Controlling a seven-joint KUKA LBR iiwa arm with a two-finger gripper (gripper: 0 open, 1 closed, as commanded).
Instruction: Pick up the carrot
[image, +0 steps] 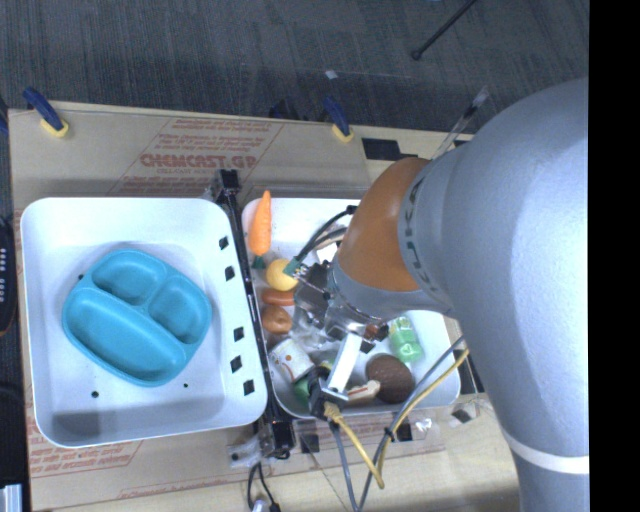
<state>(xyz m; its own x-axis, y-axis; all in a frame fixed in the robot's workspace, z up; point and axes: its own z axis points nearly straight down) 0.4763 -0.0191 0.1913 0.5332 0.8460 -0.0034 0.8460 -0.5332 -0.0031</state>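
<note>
Two white bins sit before me; carrot (260, 222) lies at the right bin's (300, 212) far-left corner, untouched. My gripper's (335, 375) grasp I cannot tell.

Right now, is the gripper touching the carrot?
Apart. The camera view shows the carrot lying at the right bin's far left corner, with clear white bin floor between it and the gripper near the front.

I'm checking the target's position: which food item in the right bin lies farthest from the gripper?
The carrot, orange with a green top, at the bin's far left corner, beyond the yellow piece; the gripper is at the near end.
</note>
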